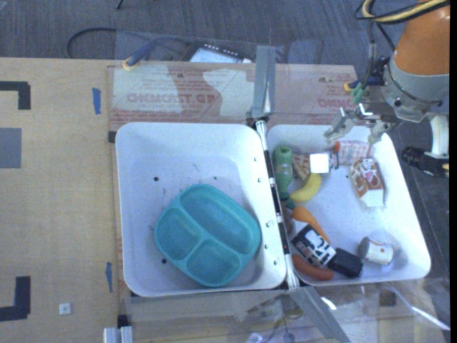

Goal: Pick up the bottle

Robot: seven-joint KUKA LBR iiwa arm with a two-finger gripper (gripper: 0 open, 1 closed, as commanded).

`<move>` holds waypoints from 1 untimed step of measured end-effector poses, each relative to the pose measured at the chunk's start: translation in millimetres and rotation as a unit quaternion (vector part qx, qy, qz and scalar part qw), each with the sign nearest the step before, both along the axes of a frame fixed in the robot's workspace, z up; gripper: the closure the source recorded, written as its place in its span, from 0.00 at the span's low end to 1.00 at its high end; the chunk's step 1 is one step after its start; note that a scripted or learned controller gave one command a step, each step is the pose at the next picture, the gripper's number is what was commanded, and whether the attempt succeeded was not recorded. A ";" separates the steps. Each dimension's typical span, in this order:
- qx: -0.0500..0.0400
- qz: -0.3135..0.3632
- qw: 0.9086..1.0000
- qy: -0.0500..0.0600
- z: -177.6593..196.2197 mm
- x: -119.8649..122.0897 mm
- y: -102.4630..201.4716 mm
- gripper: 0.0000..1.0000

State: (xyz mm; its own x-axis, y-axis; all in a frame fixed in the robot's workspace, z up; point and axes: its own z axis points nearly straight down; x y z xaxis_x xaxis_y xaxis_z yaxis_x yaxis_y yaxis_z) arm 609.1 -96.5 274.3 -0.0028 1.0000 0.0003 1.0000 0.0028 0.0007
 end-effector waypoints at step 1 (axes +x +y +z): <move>0.000 0.040 0.999 0.000 -17.5 -83.5 -30.7 0.00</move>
State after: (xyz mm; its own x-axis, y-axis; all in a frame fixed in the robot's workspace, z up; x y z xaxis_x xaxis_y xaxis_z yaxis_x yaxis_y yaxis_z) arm 525.6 -127.2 256.8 -0.0829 0.9966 0.0001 0.9966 0.0829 0.0011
